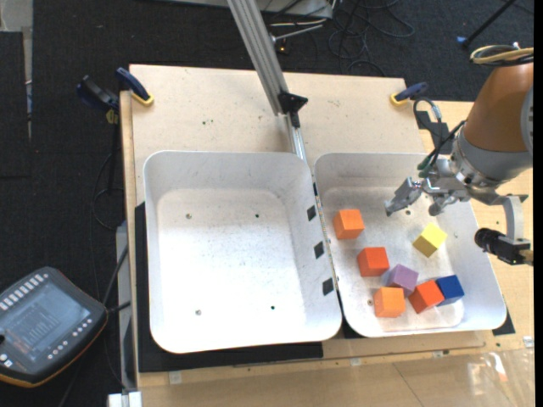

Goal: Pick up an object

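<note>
Several small cubes lie in the right bin (356, 172): an orange cube (348, 223), a red-orange cube (372, 261), a purple cube (402, 276), a second orange cube (389, 301), a red cube (426, 296), a blue cube (450, 288) and a yellow cube (429, 241). My gripper (417, 205) hangs over the back part of this bin, above and slightly left of the yellow cube. It is open, its fingers spread, and nothing sits between them. The orange cube lies to its lower left.
The left bin (161, 227) sits beside the right one, sharing a raised middle rim. A slanted metal rail (259, 45) runs down to the bins' back junction. Clamps (136, 87) hold the board's far corners. A teach pendant (42, 325) lies at the lower left.
</note>
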